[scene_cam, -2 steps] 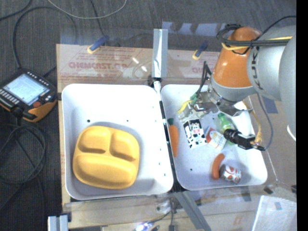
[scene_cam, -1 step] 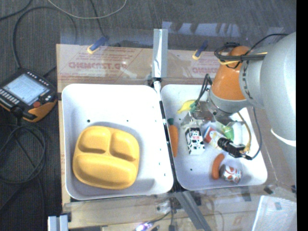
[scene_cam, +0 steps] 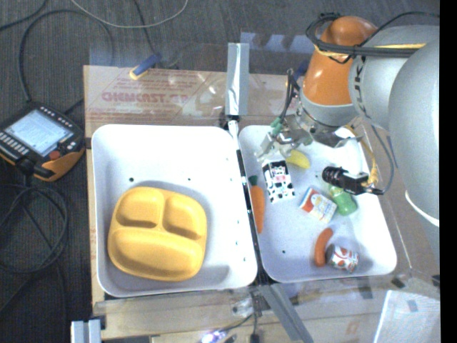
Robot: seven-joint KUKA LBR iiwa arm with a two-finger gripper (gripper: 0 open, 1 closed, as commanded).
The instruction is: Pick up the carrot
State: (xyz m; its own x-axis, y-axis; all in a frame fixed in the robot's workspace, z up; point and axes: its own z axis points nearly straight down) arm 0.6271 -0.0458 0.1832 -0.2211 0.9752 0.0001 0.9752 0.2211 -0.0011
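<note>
- We see a yellow tray (scene_cam: 157, 233) in the left bin (scene_cam: 107, 145).
- The carrot (scene_cam: 257, 206) lies inside the right bin (scene_cam: 385, 259), along its left wall.
- The end effector (scene_cam: 284, 136) hovers above that bin's upper part; we cannot tell its grip.

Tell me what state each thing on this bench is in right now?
carrot: lying flat along the right bin's left wall, not held
yellow tray: upside down in the left bin
small can: on its side by the sausage
claw: low over the right bin, apart from the carrot
</note>
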